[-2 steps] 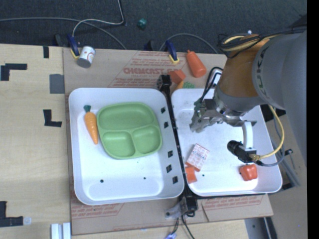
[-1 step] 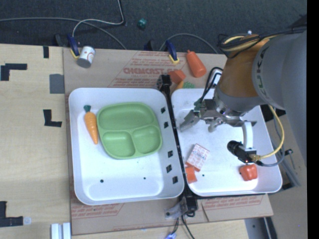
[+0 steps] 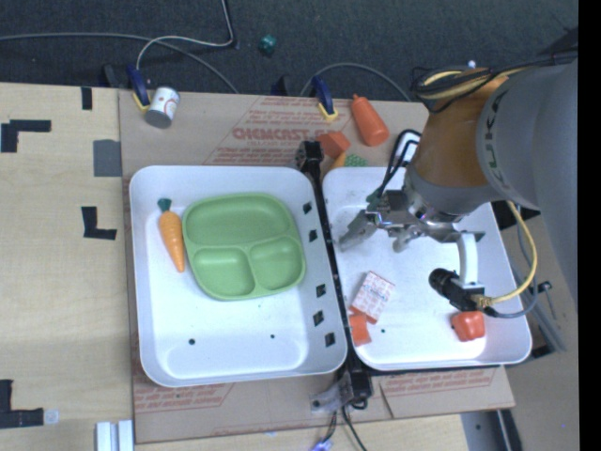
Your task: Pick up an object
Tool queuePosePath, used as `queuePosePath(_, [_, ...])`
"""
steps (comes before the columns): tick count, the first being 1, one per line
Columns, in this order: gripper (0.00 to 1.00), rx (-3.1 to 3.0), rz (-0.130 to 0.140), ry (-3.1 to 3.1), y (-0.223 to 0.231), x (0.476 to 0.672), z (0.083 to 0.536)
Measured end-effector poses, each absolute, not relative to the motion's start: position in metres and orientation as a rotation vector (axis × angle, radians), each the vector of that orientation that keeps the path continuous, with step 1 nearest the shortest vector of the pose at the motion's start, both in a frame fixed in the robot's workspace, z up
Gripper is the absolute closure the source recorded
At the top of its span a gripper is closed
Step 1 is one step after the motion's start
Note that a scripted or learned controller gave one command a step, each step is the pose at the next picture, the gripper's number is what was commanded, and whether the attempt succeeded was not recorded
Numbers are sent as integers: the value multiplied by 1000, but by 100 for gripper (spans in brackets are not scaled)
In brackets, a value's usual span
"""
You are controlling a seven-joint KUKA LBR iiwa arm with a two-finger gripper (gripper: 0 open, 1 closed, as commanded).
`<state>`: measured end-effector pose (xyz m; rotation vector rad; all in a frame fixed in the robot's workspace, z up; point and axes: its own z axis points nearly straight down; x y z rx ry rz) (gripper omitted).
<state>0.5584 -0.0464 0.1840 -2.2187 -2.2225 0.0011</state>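
Note:
My gripper (image 3: pixel 376 240) hangs over the upper left part of the right bin (image 3: pixel 427 346), open, its two metal fingers (image 3: pixel 349 235) spread with nothing between them. Just below it a small pink and white packet (image 3: pixel 373 295) lies on the bin floor, apart from the fingers. A small orange-red piece (image 3: pixel 359 329) sits at the bin's near left corner. A red piece (image 3: pixel 468 324) rests near the right bin's front right. In the left bin (image 3: pixel 225 355) a green divided plate (image 3: pixel 246 245) lies with a toy carrot (image 3: pixel 171 238) to its left.
Behind the bins on the cardboard lie an orange toy (image 3: pixel 369 120), a smaller orange piece (image 3: pixel 335 145) and a white can (image 3: pixel 162 106). Blue clips (image 3: pixel 139 88) hold the cardboard's back edge. A black divider (image 3: pixel 324 252) runs between the bins.

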Motion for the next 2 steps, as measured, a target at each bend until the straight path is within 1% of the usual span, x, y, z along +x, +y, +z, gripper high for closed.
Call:
queuePosePath(1, [0, -2218, 1, -2223, -52, 560, 184])
queuePosePath(2, [0, -2219, 3, -2221, -53, 503, 184])
